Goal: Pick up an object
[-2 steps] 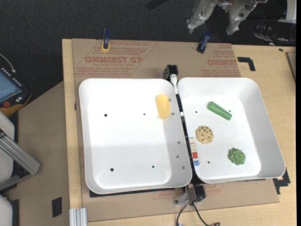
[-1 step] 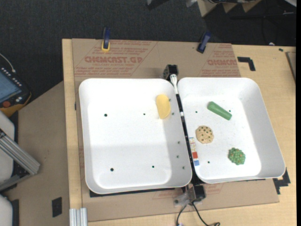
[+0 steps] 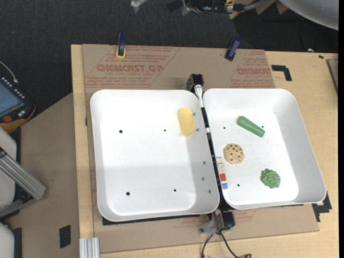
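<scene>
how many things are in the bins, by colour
Yellow: 1, a yellow oblong soft piece in the left white bin
Green: 2, a green smooth cylinder and a green knobbly ball in the right white bin
Tan: 1, a tan speckled round cookie, right bin
Total: 4

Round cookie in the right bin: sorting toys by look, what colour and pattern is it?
Tan with dark specks, the cookie in the camera view.
</scene>
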You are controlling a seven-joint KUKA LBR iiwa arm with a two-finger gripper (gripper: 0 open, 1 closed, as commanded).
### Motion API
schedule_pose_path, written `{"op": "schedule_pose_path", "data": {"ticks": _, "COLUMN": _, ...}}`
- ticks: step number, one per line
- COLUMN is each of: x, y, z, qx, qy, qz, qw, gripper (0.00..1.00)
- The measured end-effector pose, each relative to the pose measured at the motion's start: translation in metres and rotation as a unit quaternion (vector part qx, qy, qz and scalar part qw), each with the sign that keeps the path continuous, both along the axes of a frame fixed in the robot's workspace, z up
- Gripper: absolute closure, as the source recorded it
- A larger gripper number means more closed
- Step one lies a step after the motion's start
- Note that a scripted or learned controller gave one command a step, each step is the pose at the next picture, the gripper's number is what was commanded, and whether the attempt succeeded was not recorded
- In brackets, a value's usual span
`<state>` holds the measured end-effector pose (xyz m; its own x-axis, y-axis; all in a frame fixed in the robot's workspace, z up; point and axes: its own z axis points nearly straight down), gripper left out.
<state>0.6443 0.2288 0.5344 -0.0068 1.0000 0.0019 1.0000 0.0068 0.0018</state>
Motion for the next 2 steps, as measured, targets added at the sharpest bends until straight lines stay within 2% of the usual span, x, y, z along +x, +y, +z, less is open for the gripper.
{"op": "schedule_pose_path", "data": {"ticks": 2, "x": 0.0012, "y": -0.004, "z": 0.0002, "qx": -0.0006, "qy": 0.0, "qz": -0.003, "qw": 1.0, "gripper": 0.0}}
